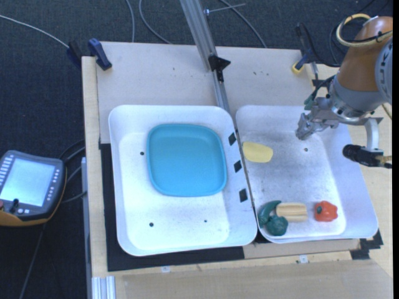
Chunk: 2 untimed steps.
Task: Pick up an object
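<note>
The right bin (349, 185) holds a pale yellow piece (257, 152) near its left wall. Along its front edge lie a green vegetable (272, 218), a tan block (292, 212) and a red pepper (325, 211). My gripper (305, 129) hangs over the bin's back right part, above bare floor, well apart from all of them. I see nothing between its fingers.
The left bin (131, 185) carries a blue square plate (187, 159). A metal pole (202, 36) slants down to the seam between the bins. Clamps (100, 53) sit at the bench's back corners. A teach pendant (28, 185) lies off the bench at the left.
</note>
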{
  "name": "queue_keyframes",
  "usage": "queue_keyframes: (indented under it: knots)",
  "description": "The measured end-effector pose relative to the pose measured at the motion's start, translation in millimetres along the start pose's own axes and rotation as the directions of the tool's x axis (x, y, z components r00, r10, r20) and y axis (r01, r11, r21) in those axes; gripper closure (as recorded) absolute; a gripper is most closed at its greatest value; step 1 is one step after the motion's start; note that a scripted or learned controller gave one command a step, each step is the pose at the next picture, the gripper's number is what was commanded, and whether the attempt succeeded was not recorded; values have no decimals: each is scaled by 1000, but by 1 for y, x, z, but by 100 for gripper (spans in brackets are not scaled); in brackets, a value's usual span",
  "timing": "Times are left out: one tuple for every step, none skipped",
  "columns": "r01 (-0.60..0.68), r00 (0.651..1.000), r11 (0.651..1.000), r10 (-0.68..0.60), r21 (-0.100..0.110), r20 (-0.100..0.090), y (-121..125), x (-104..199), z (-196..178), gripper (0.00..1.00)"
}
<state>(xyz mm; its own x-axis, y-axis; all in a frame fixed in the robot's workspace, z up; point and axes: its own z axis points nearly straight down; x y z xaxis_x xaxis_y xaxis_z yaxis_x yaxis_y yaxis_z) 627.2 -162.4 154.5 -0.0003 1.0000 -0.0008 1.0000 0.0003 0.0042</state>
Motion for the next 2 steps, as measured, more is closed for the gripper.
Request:
queue_keyframes:
  knots:
    - [0,1000,1000,0,0,0,-5,-1,-45,100]
    - [0,1000,1000,0,-1,0,2,1,-90,100]
